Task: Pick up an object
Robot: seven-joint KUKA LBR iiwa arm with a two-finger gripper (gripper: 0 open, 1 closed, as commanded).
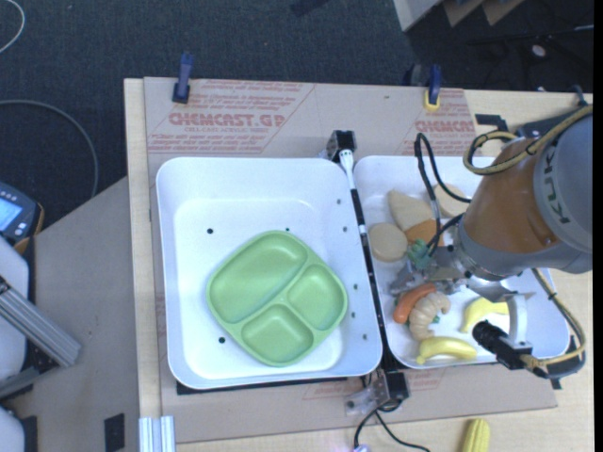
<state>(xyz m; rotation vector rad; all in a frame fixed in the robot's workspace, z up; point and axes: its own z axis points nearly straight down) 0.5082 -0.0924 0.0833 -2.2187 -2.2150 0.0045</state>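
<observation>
My gripper [426, 273] is down in the right bin [450, 173], among a heap of toy food. Just below it lie an orange carrot [413, 300] and a beige lumpy piece [426, 315]. A small green piece [419, 250] sits right at its upper side. Two tan bread-like pieces [406, 207] [386, 242] lie beyond it toward the bin's back left. A yellow banana [446, 349] rests at the front wall, and another yellow piece [479, 313] lies under the wrist. The bulky orange wrist [504, 217] hides what the gripper touches.
The left bin [175, 188] holds a green divided plate [276, 296]. A black clamp [341, 145] sits at the back where the bins meet. Cables [429, 172] loop over the right bin's back. A yellow item [476, 435] lies on the bench in front.
</observation>
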